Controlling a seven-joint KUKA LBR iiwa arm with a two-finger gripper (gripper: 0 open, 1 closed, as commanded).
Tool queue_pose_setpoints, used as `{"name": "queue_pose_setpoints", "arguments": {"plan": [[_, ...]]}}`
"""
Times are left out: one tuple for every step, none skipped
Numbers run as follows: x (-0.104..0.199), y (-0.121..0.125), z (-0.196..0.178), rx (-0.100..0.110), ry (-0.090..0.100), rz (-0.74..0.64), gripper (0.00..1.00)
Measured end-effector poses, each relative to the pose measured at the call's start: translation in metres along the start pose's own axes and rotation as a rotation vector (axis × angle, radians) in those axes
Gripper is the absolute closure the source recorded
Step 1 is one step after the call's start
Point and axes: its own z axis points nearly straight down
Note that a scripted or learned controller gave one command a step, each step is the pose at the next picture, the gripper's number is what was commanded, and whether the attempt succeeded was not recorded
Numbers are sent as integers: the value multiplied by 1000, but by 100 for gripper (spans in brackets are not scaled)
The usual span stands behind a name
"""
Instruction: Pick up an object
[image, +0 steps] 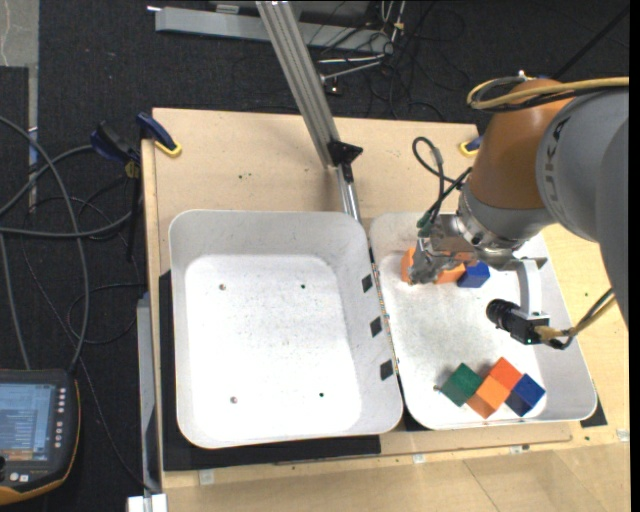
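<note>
My gripper (428, 268) is low in the right bin (440, 340), near its far left corner. It sits directly over an orange object (410, 265), whose edges show on both sides of the gripper body. A blue block (474, 274) lies just to the right of the gripper, touching the orange object's area. At the bin's near edge a green block (461, 384), an orange block (496, 386) and a blue block (526, 394) lie together in a row.
The left bin (270, 320) stands beside the right one. A slanted metal pole (310, 90) crosses the back of the bench. A black cylindrical fitting (508, 319) hangs off the wrist over the right bin. Cables lie left of the bench.
</note>
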Motion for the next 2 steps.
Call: {"name": "queue_pose_setpoints", "arguments": {"plan": [[54, 8, -6, 1, 0, -1, 100], [113, 33, -13, -1, 1, 0, 100]]}}
